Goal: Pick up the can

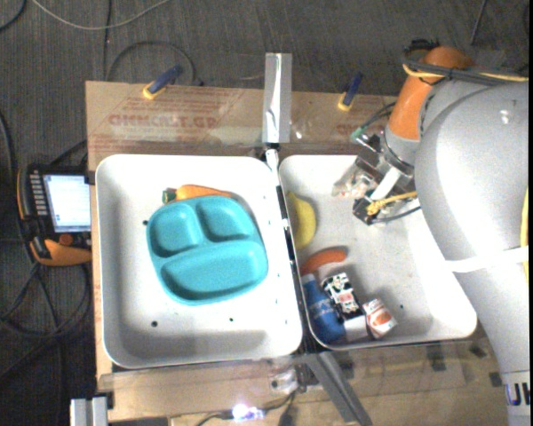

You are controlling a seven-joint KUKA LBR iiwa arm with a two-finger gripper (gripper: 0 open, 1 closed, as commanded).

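Note:
In the right bin (426,291), a small red-and-white can (379,319) lies on its side near the front edge. Just left of it are a black-and-white patterned can (340,293) and a blue container (320,313), the three bunched together. My gripper (369,192) hangs over the back of the right bin, well behind the cans and apart from them. The grey arm (471,176) with its orange band (411,105) covers the bin's right side.
A yellow banana (304,220) lies against the right bin's left wall, with an orange-red sausage-shaped item (324,257) in front of it. The left bin (124,318) holds a teal divided plate (209,247) with a carrot (200,191) behind it. A handheld device (58,202) sits left of the bins.

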